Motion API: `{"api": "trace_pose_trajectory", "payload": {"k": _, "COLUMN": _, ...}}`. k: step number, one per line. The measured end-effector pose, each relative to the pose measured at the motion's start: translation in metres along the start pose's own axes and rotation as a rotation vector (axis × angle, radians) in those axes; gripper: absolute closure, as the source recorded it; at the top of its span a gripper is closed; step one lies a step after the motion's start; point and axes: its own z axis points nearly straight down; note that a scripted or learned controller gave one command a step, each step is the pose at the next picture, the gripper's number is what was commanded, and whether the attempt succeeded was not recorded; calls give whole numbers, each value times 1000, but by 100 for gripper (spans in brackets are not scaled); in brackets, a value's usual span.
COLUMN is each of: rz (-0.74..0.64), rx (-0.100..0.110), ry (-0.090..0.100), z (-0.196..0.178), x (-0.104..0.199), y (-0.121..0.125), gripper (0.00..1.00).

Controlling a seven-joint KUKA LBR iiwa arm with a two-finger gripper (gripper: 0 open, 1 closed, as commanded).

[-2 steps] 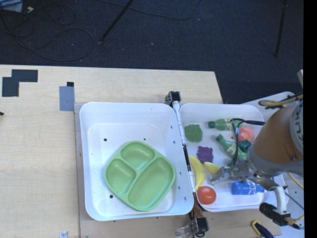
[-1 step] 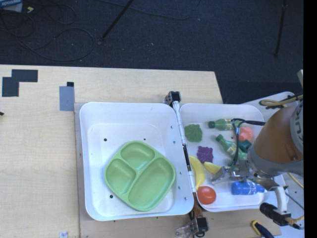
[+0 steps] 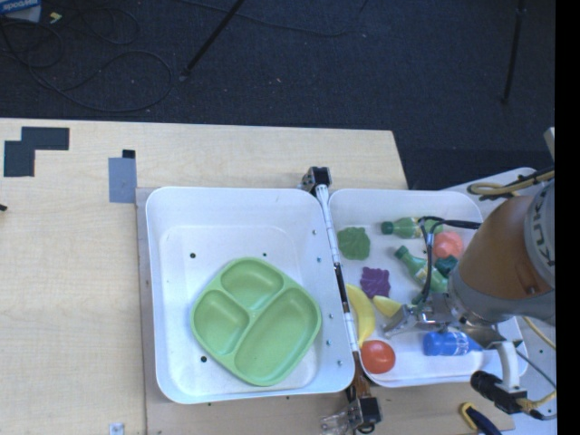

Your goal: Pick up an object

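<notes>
My gripper [image 3: 410, 321] is low in the right bin [image 3: 471, 205], near its front middle, with the grey and orange arm [image 3: 504, 259] above it. Just to its left lie a yellow banana [image 3: 362, 310] and a small yellow piece [image 3: 388, 304]. A blue object [image 3: 448, 343] lies right beside it on the front right. A red ball [image 3: 379, 356] sits at the front left corner. Purple grapes [image 3: 375, 281] and a green leafy piece [image 3: 353, 241] lie further back on the left.
The right bin's back holds a green bottle [image 3: 400, 227], another green piece [image 3: 412, 261], an orange-pink object [image 3: 447, 242] and a teal one [image 3: 444, 265], partly hidden by the arm. The left bin [image 3: 181, 216] holds a green divided plate [image 3: 256, 320].
</notes>
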Motion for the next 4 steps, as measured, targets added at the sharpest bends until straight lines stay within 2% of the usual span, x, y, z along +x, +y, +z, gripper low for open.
{"api": "trace_pose_trajectory", "payload": {"k": 4, "rz": -3, "rx": 7, "ry": 4, "z": 0, "x": 21, "y": 19, "gripper": 0}}
